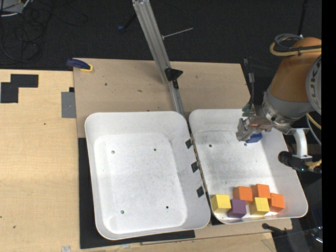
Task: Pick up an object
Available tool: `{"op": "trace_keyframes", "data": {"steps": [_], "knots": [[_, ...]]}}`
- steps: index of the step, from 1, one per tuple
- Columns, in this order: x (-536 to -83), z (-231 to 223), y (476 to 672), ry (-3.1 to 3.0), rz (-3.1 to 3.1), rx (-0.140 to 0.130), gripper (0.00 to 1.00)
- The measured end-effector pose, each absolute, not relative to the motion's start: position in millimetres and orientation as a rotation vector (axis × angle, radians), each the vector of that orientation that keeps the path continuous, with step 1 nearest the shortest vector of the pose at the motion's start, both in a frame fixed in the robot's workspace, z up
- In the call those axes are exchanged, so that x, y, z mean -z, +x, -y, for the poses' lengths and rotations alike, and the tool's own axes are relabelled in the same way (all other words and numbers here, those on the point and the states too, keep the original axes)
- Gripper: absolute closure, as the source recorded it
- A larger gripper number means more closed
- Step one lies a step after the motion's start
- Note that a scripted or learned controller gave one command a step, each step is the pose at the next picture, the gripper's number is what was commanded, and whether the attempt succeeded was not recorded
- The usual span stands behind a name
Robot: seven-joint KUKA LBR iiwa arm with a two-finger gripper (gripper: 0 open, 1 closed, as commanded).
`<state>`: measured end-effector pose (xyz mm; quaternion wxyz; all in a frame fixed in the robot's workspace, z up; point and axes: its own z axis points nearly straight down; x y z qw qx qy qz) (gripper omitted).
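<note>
Blue block [255, 137] at upper part of right bin [223, 122], directly under gripper [248, 134]. Finger opening, hold: cannot tell. Risk: weak pinch, block slips on lift. Yellow, orange, purple blocks [247, 199] clustered at near edge, well apart.

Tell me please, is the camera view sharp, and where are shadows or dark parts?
Camera view: fairly sharp but grainy; the blocks have soft edges; lighting is even on both bins; the gripper looks murky and slightly blurred; the floor beyond the bench is nearly black.
</note>
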<state>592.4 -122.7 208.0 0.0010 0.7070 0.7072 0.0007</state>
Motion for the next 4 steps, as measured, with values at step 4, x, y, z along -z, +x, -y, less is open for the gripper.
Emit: {"op": "trace_keyframes", "data": {"steps": [4], "knots": [[-232.7, -18.7, 545.7, 2.222, -2.229, 0.005, 1.00]]}}
